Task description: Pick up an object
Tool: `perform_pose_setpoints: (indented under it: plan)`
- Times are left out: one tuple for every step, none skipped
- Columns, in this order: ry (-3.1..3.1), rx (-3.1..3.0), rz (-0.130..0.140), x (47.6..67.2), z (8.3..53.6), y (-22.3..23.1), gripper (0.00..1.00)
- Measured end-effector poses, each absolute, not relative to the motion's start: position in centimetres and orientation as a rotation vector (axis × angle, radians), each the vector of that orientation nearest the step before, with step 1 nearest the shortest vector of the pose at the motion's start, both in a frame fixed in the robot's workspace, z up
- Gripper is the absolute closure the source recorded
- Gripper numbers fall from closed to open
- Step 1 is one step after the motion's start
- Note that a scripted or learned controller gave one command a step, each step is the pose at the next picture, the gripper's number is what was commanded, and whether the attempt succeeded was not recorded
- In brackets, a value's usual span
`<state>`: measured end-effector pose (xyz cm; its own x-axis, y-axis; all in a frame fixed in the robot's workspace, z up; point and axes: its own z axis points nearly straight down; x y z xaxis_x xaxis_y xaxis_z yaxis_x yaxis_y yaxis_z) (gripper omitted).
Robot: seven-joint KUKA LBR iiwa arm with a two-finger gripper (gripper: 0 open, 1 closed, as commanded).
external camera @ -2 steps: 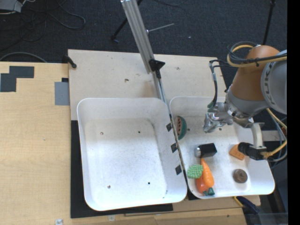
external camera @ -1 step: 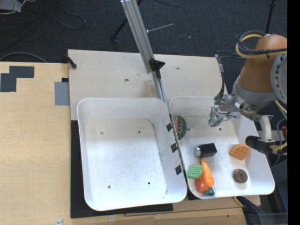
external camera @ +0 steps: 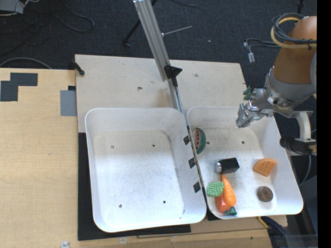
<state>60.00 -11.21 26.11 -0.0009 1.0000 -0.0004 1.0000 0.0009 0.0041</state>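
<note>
One gripper (external camera: 244,119) hangs above the right bin (external camera: 279,138); whether it is open I cannot tell. Near the carrot (external camera: 228,191): one black block (external camera: 227,165), waffle (external camera: 265,167), brown disc (external camera: 265,193).

exposure: bright and even overhead light, no hard hotspots in my workspace
bins: white bins (external camera: 137,169) near clipping, wall detail washed out, specks on the floors readable
shadows: soft and short; faint one under my gripper (external camera: 246,115), thin dark edges beside the toys at 5 o'clock
floor: dark carpet (external camera: 217,25) at 12 o'clock underexposed, cables barely separate
glare: mild sheen on the aluminium rail (external camera: 155,40) and on my orange band (external camera: 304,30) at 2 o'clock
focus: slightly soft all over, small objects pixelated, no motion blur
distortion: none obvious at the edges
</note>
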Motion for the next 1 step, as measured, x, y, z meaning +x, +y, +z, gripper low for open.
perform_pose_setpoints:
  plan:
    - [2.228, 2.218, 0.001, 61.1, 26.28, -5.52, 1.0]
